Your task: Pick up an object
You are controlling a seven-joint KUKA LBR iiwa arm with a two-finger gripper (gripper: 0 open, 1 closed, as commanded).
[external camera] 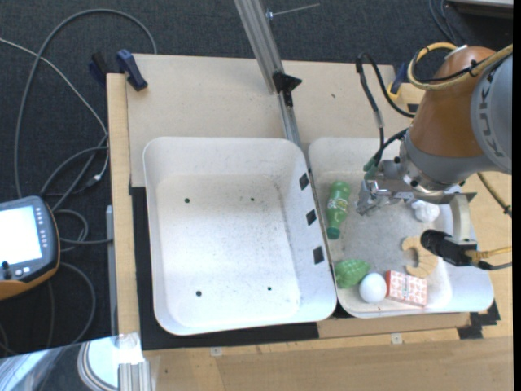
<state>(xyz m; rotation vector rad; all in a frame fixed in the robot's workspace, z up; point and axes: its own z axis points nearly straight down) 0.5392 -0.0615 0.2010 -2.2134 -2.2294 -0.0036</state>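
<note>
The right bin [358, 149] holds several small objects. A green bottle [337, 208] lies along its left wall. Near the front sit a green crumpled item [352, 272], a white ball [373, 287] and a red-and-white patterned box [407, 287]. A tan flat piece [418, 248] lies right of centre, and a white lump [424, 211] rests beside the arm. My gripper [372, 199] hangs over the middle of this bin, just right of the bottle, with nothing seen between its fingers.
The left bin [224, 235] stands beside the right one, split off by a shared wall with black clips [310, 217]. A metal pole [262, 43] slants in from the top. Black cables [370, 96] trail behind the right bin. A blue clamp [130, 68] grips the bench's far left corner.
</note>
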